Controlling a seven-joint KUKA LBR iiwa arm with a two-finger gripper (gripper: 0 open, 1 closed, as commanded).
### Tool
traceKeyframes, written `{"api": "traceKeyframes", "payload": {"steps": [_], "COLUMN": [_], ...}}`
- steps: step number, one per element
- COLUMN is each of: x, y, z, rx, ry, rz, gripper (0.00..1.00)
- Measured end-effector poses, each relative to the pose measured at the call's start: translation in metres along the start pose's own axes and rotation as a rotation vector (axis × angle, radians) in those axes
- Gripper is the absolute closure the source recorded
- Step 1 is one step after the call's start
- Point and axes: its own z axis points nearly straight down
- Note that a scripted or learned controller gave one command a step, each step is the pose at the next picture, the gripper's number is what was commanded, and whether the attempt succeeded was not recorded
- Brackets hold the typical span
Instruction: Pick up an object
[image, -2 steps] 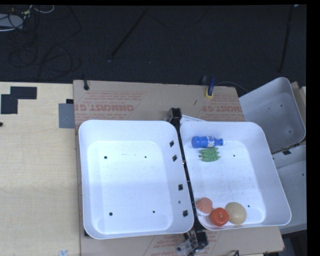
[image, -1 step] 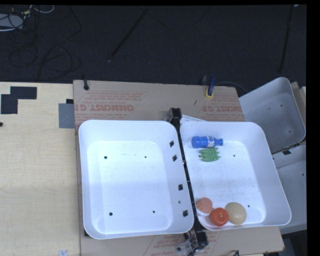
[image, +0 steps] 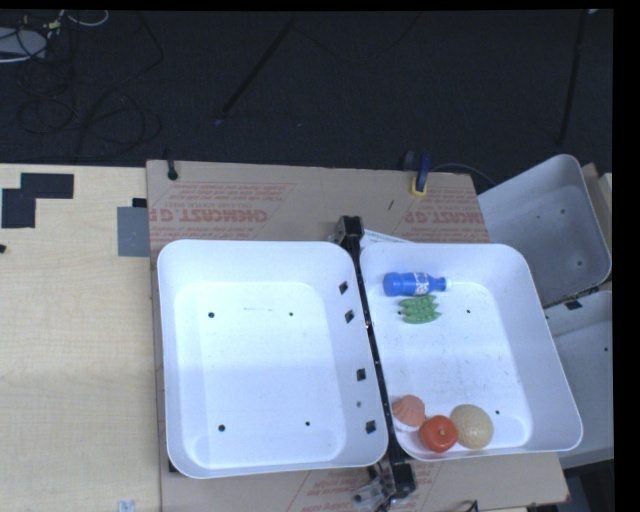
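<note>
The right bin (image: 540, 340) holds a blue bottle (image: 413, 284) lying on its side near the far wall, its white cap pointing right. Just in front of it lies a small green leafy piece (image: 420, 310). At the bin's near edge three round things sit close together: a pale pink one (image: 408, 409), a red tomato-like one (image: 438, 433) and a beige one (image: 472, 425).
The left bin (image: 180, 300) stands beside the right one, joined by a black divider with clips (image: 360, 330). Both rest on a cardboard sheet (image: 250, 205) on a light wooden bench. A grey-white panel (image: 550, 215) stands at the right.
</note>
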Motion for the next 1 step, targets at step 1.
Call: {"api": "traceKeyframes", "payload": {"steps": [1], "x": [0.0004], "y": [-0.0163], "z": [0.0340], "rx": [0.009], "ry": [0.003], "rz": [0.003], "gripper": [1.00]}}
